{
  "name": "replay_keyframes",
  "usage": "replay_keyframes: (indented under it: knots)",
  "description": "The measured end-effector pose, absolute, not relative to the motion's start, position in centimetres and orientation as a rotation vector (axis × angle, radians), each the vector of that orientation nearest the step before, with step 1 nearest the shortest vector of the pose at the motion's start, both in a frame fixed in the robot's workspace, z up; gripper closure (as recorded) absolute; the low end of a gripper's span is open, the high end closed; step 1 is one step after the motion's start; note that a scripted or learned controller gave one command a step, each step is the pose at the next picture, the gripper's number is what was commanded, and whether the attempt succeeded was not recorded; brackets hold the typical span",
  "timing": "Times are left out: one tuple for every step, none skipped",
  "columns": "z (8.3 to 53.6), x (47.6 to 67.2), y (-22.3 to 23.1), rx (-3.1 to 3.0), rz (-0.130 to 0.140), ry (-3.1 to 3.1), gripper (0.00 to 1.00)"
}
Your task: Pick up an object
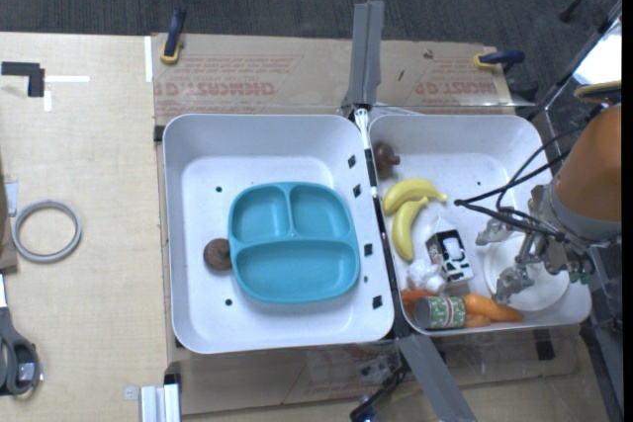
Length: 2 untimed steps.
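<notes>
Camera view, looking down at a slant on a wooden bench with two shallow white bins side by side.

The left bin (pixel 188 311) holds a turquoise divided plate (pixel 294 242) in its middle, and a small brown round object (pixel 217 254) just beside the plate's left edge.

The right bin (pixel 465 135) holds the clutter. Two yellow bananas (pixel 407 212) lie together near its left wall, curved, one above the other. They are probably toy fruit: light, stiff, smooth and a little slippery, best taken across the narrow middle of the curve. Below them sits a small black-and-white item (pixel 450 257), too jumbled to name. Along the front wall lie an orange carrot (pixel 487 308) and, touching it, a small green-labelled can (pixel 440 312); the can looks rigid and light but could roll, so a grip across its sides seems safest. A small brown piece (pixel 385 156) rests at the back left corner.

The arm enters from the right, its orange band at the frame edge, wrist angled down and leftward over the right side of the right bin. The gripper (pixel 514 262) hangs low near the bin floor, to the right of the black-and-white item, with cables trailing across it. Its metal fingers appear spread apart with nothing between them.
</notes>
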State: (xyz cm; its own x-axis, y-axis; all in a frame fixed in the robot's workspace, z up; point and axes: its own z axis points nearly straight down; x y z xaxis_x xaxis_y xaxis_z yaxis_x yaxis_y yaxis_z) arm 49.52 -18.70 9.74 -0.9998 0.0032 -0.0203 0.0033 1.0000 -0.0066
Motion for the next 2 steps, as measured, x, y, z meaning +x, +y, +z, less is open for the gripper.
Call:
replay_keyframes:
  knots:
    - [9.3, 57.5, -14.9, 0.055, 0.000, 3.136, 0.00]
    - [9.2, 52.7, -11.9, 0.106, 0.000, 3.138, 0.00]
